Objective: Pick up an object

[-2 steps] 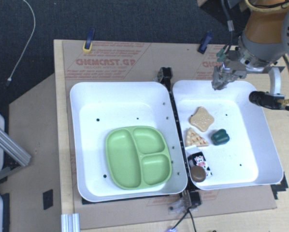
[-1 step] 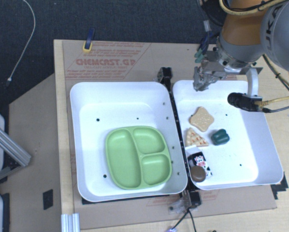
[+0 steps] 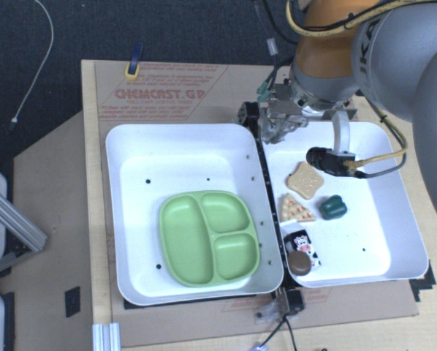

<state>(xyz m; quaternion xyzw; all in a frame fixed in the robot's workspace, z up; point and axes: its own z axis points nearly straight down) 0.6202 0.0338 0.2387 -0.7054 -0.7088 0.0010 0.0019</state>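
Observation:
In the right bin (image 3: 383,248) lie a tan toast slice (image 3: 305,180), a toy pizza wedge (image 3: 294,210), a dark green rounded piece (image 3: 333,208), a black-and-white cow-patterned piece (image 3: 302,242) and a brown round piece (image 3: 299,264). My gripper (image 3: 275,125) hangs at the far end of the wall between the two bins, above and behind the toast. The wrist hides its tips, and I see nothing held in it.
The left bin (image 3: 127,168) holds a light green divided plate (image 3: 207,237). A black part with a yellow cable (image 3: 334,161) hangs off the arm just right of the toast. A yellow-and-blue clip (image 3: 134,63) lies on the cardboard behind the bins.

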